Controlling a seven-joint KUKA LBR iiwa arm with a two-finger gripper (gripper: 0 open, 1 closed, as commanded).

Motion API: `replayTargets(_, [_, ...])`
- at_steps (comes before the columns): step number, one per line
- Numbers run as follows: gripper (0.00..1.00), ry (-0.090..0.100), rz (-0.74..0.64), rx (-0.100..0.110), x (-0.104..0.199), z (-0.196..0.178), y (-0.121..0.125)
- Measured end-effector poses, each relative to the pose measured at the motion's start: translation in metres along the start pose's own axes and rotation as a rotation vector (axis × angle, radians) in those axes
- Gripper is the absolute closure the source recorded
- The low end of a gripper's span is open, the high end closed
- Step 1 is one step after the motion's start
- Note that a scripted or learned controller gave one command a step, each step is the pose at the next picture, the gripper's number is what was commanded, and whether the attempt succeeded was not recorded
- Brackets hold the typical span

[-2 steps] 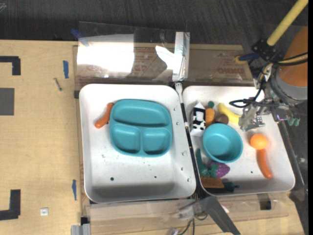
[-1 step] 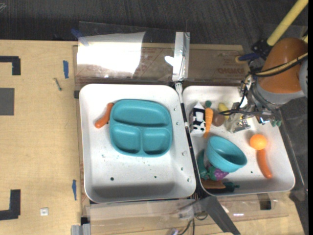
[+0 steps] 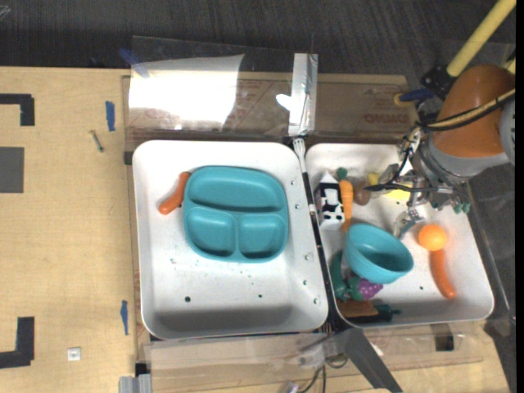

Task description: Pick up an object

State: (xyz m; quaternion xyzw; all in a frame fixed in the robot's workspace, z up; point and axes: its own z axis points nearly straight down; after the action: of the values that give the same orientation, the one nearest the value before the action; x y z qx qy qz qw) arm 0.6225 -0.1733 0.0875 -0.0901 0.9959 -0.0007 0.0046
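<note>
Orange ball (image 3: 432, 237): lay in the right bin (image 3: 483, 289), just below and beside the gripper (image 3: 412, 205).
Fingers: too tangled in metal and cable to tell their spread or any hold.
Blue bowl (image 3: 377, 254): sat lower left of the fingers.
Left bin (image 3: 155, 301): held a teal tray (image 3: 236, 212).
</note>
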Motion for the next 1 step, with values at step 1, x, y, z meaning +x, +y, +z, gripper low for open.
replayTargets(1, [0.0,-0.002,0.355,0.0,0.0197,-0.0016,0.058])
